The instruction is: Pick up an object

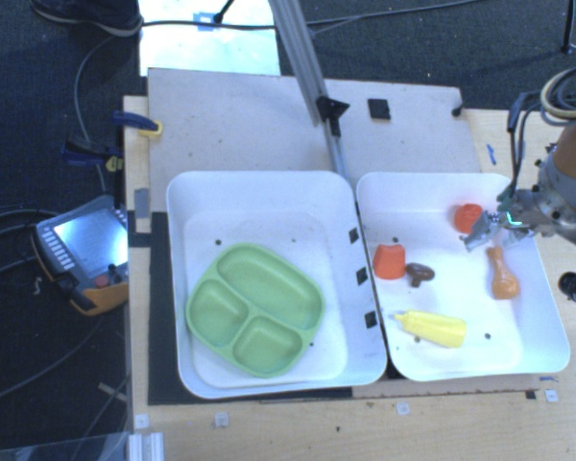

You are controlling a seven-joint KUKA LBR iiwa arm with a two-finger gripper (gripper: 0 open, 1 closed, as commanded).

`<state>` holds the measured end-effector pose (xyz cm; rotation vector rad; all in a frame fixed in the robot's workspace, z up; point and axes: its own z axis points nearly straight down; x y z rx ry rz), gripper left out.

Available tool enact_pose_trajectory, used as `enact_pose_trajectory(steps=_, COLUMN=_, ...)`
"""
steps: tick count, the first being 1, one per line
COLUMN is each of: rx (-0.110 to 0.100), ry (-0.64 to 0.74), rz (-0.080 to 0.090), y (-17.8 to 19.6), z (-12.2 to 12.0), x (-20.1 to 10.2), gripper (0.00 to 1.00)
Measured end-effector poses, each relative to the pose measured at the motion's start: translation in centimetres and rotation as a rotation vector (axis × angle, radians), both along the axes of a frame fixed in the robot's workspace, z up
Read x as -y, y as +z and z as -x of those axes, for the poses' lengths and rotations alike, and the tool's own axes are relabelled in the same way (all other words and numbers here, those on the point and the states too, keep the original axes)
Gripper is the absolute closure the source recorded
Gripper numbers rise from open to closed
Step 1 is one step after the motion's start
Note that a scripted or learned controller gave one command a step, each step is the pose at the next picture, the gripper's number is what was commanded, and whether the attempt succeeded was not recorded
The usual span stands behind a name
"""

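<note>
green tray (255, 309) in left bin (182, 195), toys in right bin (557, 353)

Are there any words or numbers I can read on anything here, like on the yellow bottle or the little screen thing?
None can be read.
Yellow bottle: no label shows.
Handheld screen left of the bench: lit, but too blurred to read.
Green divided tray: plain, no writing.

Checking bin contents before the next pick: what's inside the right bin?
In the right bin: orange cup, small brown piece, yellow bottle-shaped toy, orange gourd-shaped toy, red-orange object. The gripper covers part of the floor there.
</note>
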<state>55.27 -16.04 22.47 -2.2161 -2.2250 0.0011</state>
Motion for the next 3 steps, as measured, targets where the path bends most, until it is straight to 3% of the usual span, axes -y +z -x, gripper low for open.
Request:
enact_pose_trajectory(steps=1, rx=0.003, ry=0.000, rz=0.001, y=0.1, z=-0.1, x=0.0, gripper=0.00)
enact_pose_trajectory(steps=3, rx=0.000, ry=-0.002, rz=0.000, y=-11.8, z=-1.0, x=0.1, gripper=0.00)
